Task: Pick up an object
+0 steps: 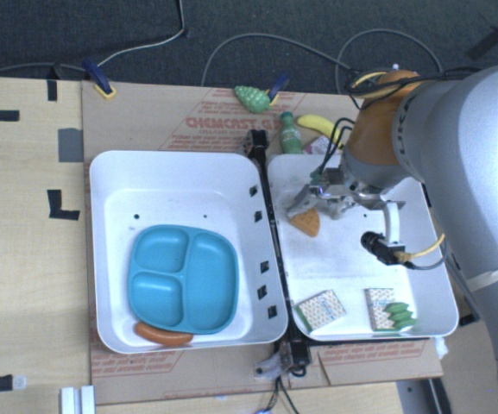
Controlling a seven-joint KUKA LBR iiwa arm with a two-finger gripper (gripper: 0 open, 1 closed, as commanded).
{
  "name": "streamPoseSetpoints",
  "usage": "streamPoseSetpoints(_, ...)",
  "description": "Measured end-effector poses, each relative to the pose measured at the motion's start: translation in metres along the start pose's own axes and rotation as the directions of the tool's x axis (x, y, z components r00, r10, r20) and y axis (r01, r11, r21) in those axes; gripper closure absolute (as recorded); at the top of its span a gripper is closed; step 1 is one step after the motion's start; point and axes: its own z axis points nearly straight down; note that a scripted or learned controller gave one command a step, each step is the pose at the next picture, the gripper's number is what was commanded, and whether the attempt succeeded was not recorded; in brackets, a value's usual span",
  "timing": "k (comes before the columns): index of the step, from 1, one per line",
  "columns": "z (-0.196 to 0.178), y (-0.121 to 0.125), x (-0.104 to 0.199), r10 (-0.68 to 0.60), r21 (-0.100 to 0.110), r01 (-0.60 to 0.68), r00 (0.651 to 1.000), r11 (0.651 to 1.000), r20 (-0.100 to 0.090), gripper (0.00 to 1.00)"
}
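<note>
Near edge of right bin: two small packets, untouched. Mid-bin: orange wedge lying on the floor. Jaws just above it, look spread, hard to tell. Nothing lifted; grasp and raise left.

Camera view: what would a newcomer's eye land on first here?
The grey arm with its orange band, reaching in from the right, its pincer down beside an orange-brown object in the right bin. Then the blue divided plate in the left bin.
</note>
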Motion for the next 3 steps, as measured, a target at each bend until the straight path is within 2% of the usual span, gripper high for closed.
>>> streamPoseSetpoints(2, 0.0, 0.0018, -0.0013, 0.0, 0.001, 0.0, 1.0, 1.0, 0.0, 0.0)
streamPoseSetpoints(3, 0.0, -0.005, 0.0063, 0.001, 0.0, -0.001, 1.0, 1.0, 0.002, 0.0)
